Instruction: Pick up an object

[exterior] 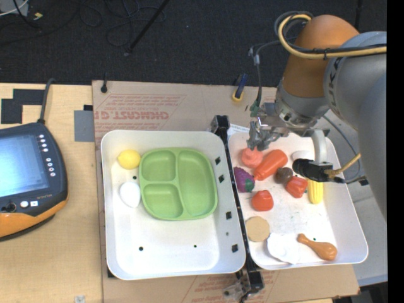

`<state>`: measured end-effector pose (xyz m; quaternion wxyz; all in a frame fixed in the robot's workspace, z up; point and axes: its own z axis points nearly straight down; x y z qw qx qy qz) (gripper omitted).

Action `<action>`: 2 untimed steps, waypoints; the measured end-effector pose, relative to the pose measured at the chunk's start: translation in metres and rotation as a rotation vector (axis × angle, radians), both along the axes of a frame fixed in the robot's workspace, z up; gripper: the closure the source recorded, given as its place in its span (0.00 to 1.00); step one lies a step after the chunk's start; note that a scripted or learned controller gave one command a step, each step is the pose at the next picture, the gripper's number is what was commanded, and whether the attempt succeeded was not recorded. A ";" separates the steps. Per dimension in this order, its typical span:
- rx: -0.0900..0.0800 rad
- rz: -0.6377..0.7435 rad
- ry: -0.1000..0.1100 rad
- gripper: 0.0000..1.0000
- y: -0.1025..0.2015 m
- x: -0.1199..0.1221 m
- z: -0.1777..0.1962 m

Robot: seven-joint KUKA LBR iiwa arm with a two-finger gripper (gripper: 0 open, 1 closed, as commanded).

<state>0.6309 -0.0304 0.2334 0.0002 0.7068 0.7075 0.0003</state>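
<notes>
gripper (257, 140) sits right over pink toy (250, 157) in right bin (353, 232), can't tell if clenched.

Even, fairly bright overhead light washes the two shallow white plastic bins (126, 245) almost to glare. Shadows are soft and short. The dark floor (158, 30) behind stays dim; detail is slightly soft overall.

One fixed camera looks down at a slant from above the worktop (63, 245), far enough to take in both white bins (126, 257) side by side, the arm (353, 68) entering from the right.
</notes>
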 end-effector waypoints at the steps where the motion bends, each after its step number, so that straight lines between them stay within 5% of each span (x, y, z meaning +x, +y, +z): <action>1: -0.001 -0.002 0.003 1.00 0.006 0.011 -0.014; 2: 0.000 -0.001 0.005 1.00 0.012 -0.002 -0.009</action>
